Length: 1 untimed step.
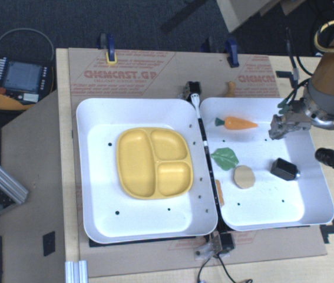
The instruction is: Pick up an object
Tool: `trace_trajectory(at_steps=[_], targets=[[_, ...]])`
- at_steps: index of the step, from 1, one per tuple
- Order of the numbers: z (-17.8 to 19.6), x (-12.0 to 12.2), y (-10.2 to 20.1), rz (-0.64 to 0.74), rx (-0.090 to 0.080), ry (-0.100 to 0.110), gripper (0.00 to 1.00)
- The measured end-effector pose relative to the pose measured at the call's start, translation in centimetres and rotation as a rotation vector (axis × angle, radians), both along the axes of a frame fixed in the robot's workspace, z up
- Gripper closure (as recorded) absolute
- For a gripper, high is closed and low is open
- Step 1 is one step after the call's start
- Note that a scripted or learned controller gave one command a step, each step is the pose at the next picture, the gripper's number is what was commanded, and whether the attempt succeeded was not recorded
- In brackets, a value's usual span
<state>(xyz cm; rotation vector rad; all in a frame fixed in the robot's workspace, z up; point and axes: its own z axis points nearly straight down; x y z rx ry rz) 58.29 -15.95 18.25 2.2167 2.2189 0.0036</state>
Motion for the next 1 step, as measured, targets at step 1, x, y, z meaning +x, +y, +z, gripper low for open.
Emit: trace_trajectory(at_steps=[1], targets=[[6.24, -0.46, 0.14, 0.000, -0.001, -0.004, 1.00]])
